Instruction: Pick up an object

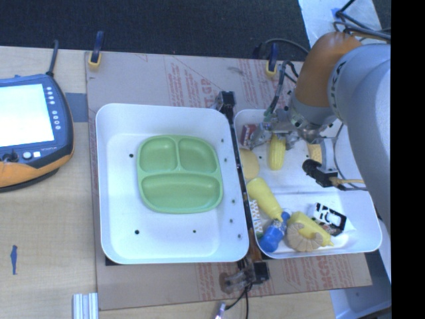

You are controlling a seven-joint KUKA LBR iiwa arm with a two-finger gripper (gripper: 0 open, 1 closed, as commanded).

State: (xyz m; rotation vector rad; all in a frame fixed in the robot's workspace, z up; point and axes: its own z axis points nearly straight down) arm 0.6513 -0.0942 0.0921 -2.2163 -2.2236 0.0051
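Observation:
My gripper (281, 130) hangs low over the far end of the right bin (362, 198), under the orange wrist band (329, 55). A yellow corn-like piece (276, 154) lies just below the gripper; whether they touch is unclear. A dark red packet (249, 135) lies to the gripper's left and a pale yellow round piece (249, 164) sits near the bin's left wall. Nearer the front are a yellow bottle (264, 197), a blue item (271, 237), a tan and yellow toy (307, 232) and a black-and-white item (330, 217).
The left bin (116, 238) holds a green divided plate (179, 174). A tablet with an orange case (30, 128) lies on the bench at far left. Black cables (325, 171) trail from the wrist over the right bin. Clamps sit at the cardboard's far edge.

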